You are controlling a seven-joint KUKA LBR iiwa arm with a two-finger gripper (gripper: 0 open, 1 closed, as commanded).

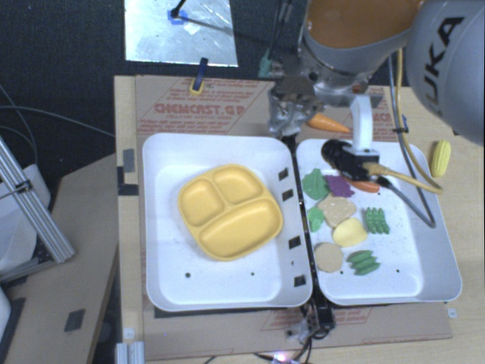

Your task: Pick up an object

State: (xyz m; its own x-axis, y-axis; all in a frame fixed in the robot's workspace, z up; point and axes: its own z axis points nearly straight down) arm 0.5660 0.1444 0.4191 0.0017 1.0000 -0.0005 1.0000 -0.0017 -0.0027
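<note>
The gripper (291, 120) hangs at the far edge of the two bins, over the seam between them, under the grey arm (364, 29) with its orange band. Whether it is wide or narrow cannot be told from this angle. An orange carrot-shaped piece (330, 123) shows just beside it, at the far rim of the right bin (432, 271); whether the gripper touches it cannot be told.

The right bin holds a loose cluster of toy foods: a green leaf (314, 183), a purple piece (339, 186), a tan slice (336, 209), a yellow piece (349, 233), a round tan disc (329, 257) and two green pods (376, 221) (363, 262). A black fitting (345, 160) with cables lies over the bin's far part.

The left bin (163, 279) holds a yellow divided tray (229, 211), lying flat near its middle. A yellow corn cob (440, 158) sits outside the right bin, on the bench.
</note>
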